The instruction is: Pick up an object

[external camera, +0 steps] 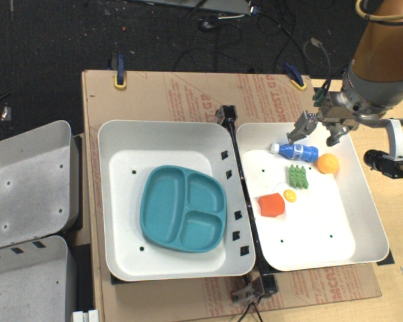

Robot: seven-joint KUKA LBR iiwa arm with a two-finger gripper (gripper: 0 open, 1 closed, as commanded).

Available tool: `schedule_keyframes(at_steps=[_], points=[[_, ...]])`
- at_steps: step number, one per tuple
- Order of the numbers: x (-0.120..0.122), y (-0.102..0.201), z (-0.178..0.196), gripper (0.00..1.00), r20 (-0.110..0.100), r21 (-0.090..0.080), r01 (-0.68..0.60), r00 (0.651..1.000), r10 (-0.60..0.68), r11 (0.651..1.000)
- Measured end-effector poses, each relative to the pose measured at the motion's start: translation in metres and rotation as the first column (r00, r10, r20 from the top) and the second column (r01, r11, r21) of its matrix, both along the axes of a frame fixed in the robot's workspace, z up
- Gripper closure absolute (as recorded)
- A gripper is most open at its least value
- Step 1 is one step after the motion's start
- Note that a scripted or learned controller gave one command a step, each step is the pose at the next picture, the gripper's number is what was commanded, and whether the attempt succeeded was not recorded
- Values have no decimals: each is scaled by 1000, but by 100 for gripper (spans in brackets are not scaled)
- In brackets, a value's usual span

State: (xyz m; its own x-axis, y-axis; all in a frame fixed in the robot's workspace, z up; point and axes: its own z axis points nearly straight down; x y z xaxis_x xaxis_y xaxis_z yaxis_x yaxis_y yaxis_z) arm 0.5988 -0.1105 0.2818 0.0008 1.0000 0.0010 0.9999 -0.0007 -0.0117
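The right bin (pixel 336 247) holds a blue bottle with a white cap (pixel 297 152) at its far side, an orange ball (pixel 328 164) beside it, a green ridged block (pixel 297 176), a small yellow piece (pixel 290 195) and a red-orange block (pixel 272 205). My gripper (pixel 317 133) hangs open just above the bottle and ball, with one finger on each side and nothing between them.
A teal divided plate (pixel 183 208) lies in the left bin (pixel 121 146). A black divider (pixel 238 173) separates the bins. White bin lids (pixel 27 180) lie off the bench at left. Clamps (pixel 120 79) hold the cardboard's far edge.
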Motion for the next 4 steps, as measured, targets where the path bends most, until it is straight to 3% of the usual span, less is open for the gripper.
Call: schedule_keyframes(at_steps=[1, 4], points=[[2, 0, 7, 0, 11, -1, -2, 1000, 2, 1000], [0, -8, -178, 0, 6, -1, 1, 1000, -1, 1000]])
